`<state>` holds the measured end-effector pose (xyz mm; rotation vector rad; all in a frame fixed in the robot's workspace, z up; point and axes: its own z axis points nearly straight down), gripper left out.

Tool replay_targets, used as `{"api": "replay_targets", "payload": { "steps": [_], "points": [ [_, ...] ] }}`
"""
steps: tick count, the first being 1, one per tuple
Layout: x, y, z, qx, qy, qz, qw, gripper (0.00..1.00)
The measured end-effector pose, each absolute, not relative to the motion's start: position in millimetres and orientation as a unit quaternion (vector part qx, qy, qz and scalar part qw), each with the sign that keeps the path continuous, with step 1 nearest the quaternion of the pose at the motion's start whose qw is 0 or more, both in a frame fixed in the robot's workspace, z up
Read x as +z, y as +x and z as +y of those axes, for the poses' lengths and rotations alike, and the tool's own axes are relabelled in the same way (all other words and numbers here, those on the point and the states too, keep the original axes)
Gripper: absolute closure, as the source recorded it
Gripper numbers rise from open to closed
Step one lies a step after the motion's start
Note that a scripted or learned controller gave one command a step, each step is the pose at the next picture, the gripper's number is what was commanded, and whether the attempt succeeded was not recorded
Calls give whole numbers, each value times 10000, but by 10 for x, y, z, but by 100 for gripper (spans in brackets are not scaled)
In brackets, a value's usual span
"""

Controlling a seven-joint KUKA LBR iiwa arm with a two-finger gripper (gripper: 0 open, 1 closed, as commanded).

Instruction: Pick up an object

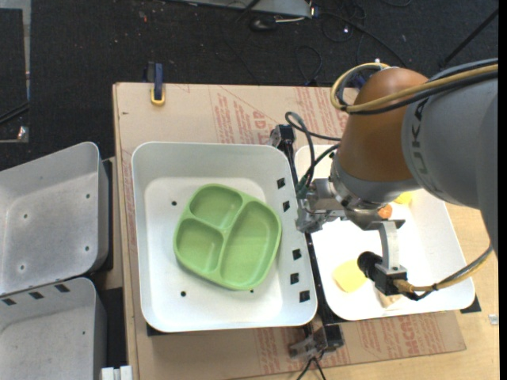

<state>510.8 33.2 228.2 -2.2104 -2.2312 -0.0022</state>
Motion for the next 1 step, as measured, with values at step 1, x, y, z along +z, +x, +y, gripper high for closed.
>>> {"api": "replay_targets", "payload": {
  "steps": [1],
  "points": [
    [2398,5092,905,-5,-7040,-7102,9,100]
  ]
}}
